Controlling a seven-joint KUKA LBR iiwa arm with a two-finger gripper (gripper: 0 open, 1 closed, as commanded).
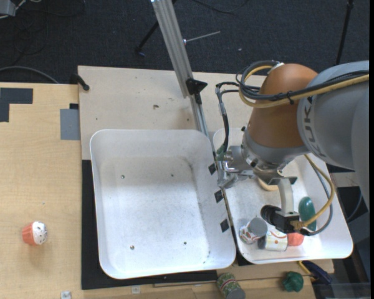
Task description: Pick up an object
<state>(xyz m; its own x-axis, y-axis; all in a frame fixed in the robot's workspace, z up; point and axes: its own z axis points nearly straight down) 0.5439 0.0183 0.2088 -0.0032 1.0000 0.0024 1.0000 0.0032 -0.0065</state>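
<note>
Several small objects crowd the near end of the shallow white right-hand bin (336, 245): a grey cylinder (257, 228), a white cup (275, 242), a red piece (295, 238) and a green ovoid (306, 208), probably left jumbled as candidates for picking. At eleven o'clock from them, the grey-and-orange arm (287, 111) covers its gripper (234, 167); we cannot tell its state.

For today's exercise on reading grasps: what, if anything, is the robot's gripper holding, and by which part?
It cannot be told. The gripper sits at the right bin's left wall, tucked under the arm's wrist; nothing is visibly held.
</note>
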